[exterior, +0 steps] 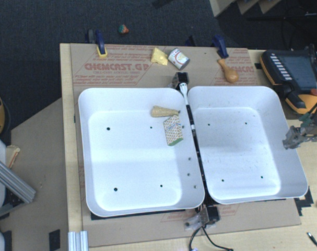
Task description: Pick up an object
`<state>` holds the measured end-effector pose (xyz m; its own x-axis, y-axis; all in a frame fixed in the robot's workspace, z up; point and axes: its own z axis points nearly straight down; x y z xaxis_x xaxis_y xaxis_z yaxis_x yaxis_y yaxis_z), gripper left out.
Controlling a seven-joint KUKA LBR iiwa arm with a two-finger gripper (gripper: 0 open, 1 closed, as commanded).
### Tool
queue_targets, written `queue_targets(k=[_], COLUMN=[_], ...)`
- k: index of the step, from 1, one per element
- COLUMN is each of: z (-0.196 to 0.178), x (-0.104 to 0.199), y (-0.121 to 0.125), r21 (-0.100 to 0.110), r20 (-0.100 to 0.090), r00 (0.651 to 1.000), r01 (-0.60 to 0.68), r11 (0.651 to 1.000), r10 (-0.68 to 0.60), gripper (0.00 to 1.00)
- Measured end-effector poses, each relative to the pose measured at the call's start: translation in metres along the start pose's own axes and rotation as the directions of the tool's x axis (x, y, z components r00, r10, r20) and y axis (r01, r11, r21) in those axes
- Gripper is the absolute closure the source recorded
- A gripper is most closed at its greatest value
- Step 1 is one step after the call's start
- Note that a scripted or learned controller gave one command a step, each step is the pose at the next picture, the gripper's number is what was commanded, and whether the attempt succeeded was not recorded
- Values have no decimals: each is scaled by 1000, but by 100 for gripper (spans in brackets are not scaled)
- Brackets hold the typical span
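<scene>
I can't tell my gripper's [293, 138] state at the right bin's [236, 101] right rim; the patterned packet [173, 129] near the left bin's [95, 140] right wall looks light and flat, so I'd pinch its long edges.

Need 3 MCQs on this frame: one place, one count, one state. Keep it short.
1. Where does the patterned packet lie?
A. left bin
B. right bin
C. on the floor

2. How many objects lie in the left bin?
A. none
B. two
C. five

3. How does the tan cone-shaped piece lie?
A. standing upright
B. on its side
C. hanging over the rim

Key: 1 A, it sits near that bin's right wall. 2 B, packet and tan piece. 3 B, its length runs flat along the bin floor.
</scene>
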<state>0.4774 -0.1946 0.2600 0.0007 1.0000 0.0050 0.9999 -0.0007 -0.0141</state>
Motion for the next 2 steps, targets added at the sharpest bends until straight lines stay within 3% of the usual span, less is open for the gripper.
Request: queue_targets(k=[1, 2], z=[-269, -114], x=[2, 39], y=[-1, 31], r21=[-36, -1], r20=[13, 1], r00=[1000, 1000], r01=[3, 5], r11=[999, 1000], r10=[-3, -5], gripper=[100, 100])
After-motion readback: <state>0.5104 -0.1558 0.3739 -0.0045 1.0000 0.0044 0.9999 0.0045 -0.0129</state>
